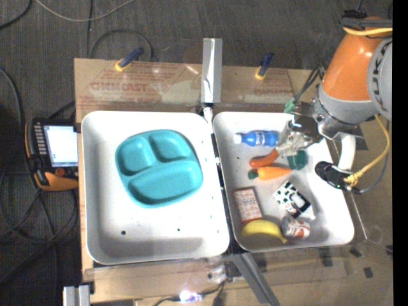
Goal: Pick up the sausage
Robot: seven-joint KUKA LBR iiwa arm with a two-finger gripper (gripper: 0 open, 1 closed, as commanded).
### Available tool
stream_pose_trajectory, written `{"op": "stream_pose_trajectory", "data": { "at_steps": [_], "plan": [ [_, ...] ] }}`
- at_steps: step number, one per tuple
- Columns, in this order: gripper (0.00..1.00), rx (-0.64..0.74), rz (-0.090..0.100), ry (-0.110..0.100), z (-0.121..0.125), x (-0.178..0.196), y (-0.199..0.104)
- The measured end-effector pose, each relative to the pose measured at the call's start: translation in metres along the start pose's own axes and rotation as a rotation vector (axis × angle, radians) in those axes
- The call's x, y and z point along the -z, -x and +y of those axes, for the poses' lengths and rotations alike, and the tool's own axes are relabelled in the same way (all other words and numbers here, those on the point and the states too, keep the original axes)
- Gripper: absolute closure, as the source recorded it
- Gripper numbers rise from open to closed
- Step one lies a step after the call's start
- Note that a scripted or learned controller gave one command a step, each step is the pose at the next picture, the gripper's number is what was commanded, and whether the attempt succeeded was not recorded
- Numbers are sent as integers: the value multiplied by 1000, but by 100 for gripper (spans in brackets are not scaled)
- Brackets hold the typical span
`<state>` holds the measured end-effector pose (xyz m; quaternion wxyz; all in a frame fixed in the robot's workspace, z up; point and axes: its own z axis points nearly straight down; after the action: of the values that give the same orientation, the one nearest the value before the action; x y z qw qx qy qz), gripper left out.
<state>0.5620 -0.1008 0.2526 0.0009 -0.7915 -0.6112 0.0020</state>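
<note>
Notably, the sausage (264, 159) lies in the right bin (347, 234), just below-left of the gripper (291, 144), beside the carrot (275, 172). Its long axis slants, upper end toward the fingers, probably favouring a crosswise grasp. Whether the fingers are released or clenched cannot be told.

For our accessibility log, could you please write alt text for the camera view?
Seen from above, the grey-and-orange arm's gripper hangs over the right bin, right by a reddish sausage and a carrot. That bin also holds a blue bottle, banana, small can, card and checkered toy. The left bin holds a teal divided plate.
</note>
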Motion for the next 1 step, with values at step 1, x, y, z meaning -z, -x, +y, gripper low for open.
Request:
{"op": "stream_pose_trajectory", "data": {
  "at_steps": [1],
  "plan": [
    [100,242,0,0,-47,1,-48]
  ]
}}
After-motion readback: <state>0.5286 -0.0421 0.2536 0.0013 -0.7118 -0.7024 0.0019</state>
